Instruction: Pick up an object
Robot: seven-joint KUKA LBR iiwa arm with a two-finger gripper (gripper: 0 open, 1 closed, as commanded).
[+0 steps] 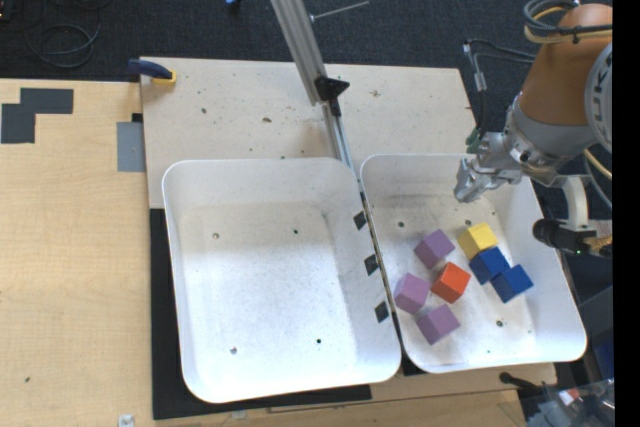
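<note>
Blocks lie clustered in the right bin [560, 340] below the hand [470, 183], the yellow block [479, 237] nearest, so the hand, its state impossible to tell, should descend straight, centred over one block, clear of neighbours.

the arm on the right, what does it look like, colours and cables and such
The arm has a broad orange band above a grey wrist, with grey casing at the edge. Thin dark and pale cables loop over its top. The gripper is a small grey metal unit.

Even overhead light, slightly soft.
</note>
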